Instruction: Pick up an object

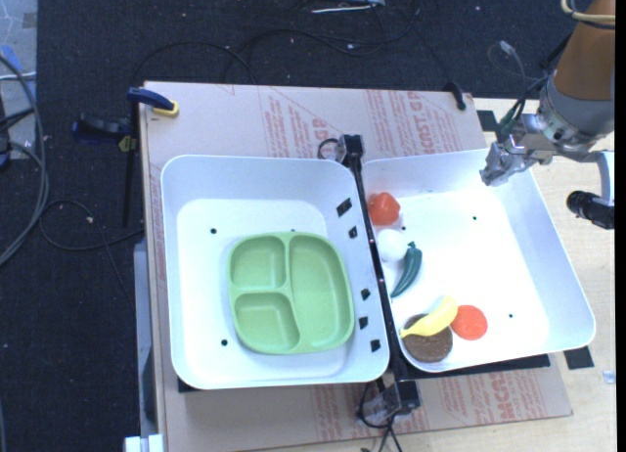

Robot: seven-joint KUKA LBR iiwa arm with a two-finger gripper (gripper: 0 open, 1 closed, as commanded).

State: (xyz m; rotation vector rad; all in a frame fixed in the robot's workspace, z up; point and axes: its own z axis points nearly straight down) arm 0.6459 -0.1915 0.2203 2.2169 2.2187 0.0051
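Landmark: the shallow white right bin (548, 245), standing on the table (293, 113) beside the shallow white left bin (196, 205).
Left bin: a light green plastic plate with three compartments (290, 293) lies in it.
Along the right bin's left wall: a round red-orange tomato-like piece (383, 208) at the far end, a small white ball (391, 244) just nearer, then a dark green curved pepper (408, 268), its long axis running from far right to near left.
Right bin's near left corner: a yellow banana-shaped piece (433, 320) lies slantwise on a round brown disc (428, 345), with a flat orange-red round piece (470, 323) touching its right end.
Claw: the claw (497, 163) hangs over the right bin's far right rim, well apart from every piece; whether its fingers are apart or together I cannot tell.
Arm: grey with an orange band (592, 44).
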